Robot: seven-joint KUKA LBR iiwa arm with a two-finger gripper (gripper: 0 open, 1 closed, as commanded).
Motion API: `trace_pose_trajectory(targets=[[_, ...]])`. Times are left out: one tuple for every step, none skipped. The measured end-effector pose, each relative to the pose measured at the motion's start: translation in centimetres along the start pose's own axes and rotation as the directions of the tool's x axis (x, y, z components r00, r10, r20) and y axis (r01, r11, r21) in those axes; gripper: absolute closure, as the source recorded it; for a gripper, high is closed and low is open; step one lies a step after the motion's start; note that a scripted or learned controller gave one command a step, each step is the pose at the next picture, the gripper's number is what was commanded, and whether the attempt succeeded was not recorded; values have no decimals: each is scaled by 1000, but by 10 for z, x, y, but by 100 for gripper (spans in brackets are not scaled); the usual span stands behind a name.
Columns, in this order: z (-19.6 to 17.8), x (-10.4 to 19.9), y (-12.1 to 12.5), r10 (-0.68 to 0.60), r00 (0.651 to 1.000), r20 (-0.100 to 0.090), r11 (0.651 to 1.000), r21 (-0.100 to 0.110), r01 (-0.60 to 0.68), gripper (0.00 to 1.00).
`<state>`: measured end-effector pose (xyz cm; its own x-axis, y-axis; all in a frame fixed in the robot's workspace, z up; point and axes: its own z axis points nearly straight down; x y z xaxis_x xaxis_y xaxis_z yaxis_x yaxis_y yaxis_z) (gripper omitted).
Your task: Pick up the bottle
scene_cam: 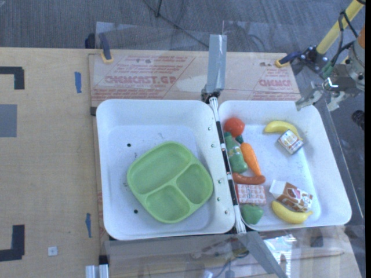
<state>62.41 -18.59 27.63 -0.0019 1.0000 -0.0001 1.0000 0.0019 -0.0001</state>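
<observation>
A wooden surface (46, 155) carries two shallow white bins side by side. The left bin (116, 120) holds a green divided plate (169, 182). The right bin (324, 155) holds toy food: a red tomato (234, 125), an orange carrot (250, 158), a sausage (249, 179), two bananas, one near the far rim (280, 127) and one near the front (290, 212), and small printed cartons.

The bottle (235, 153), green with a label, lies against the right bin's left wall, just below the tomato and beside the carrot, touching or nearly touching both.

The tool (322, 94) sits at the far right corner of the right bin, well apart from the bottle. Whether it is open or closed cannot be told, and nothing is seen in its grasp.

The task appears barely begun: the bottle rests in the bin, and the approach, grasp and lift all remain.
</observation>
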Motion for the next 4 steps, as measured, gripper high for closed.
trace_pose_trajectory(targets=[[127,48,26,281,960,0,960,3,-281,0],[184,33,-39,516,856,-8,856,4,-516,0],[188,25,6,731,682,-6,683,4,-731,0],[177,24,7,728,685,-1,685,-1,-728,100]])
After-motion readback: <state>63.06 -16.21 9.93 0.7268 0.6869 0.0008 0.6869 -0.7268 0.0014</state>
